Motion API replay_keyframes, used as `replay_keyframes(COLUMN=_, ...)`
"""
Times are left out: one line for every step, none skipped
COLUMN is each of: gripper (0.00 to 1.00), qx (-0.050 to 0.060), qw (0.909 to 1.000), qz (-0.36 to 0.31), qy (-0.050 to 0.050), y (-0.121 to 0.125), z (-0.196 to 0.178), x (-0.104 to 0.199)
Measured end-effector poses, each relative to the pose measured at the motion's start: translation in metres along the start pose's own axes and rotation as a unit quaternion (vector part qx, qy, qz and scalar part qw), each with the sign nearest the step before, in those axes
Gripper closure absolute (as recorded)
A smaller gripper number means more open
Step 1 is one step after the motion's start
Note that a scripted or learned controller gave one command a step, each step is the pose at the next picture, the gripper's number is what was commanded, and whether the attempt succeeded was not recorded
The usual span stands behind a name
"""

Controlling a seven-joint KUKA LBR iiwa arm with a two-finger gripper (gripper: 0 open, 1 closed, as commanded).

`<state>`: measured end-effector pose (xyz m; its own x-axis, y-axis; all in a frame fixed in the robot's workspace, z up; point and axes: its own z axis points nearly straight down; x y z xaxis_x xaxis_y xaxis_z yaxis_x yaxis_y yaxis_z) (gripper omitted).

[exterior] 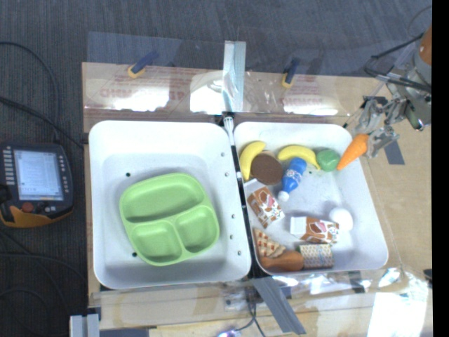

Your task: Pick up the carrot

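The gripper is of thin grey metal rods with dark joints; behind it hang black cables and an orange patch of the arm.

Carrot tilted over right bin upper right rim, thick end at gripper fingers. Green ball just left of carrot.

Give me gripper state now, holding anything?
Gripper: closed on the orange tapered toy carrot, held over the right white bin's upper right corner.

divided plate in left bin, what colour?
Light green plate, plain, no pattern. Camera view shows it clearly.
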<state>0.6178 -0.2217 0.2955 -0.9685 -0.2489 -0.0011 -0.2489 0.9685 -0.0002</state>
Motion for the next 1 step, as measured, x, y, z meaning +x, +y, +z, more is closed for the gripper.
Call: replay_keyframes(gripper=1.0, qx=-0.001, qw=0.9997, qz=0.023, qy=0.0, y=0.0654, z=0.0267, x=-0.0022)
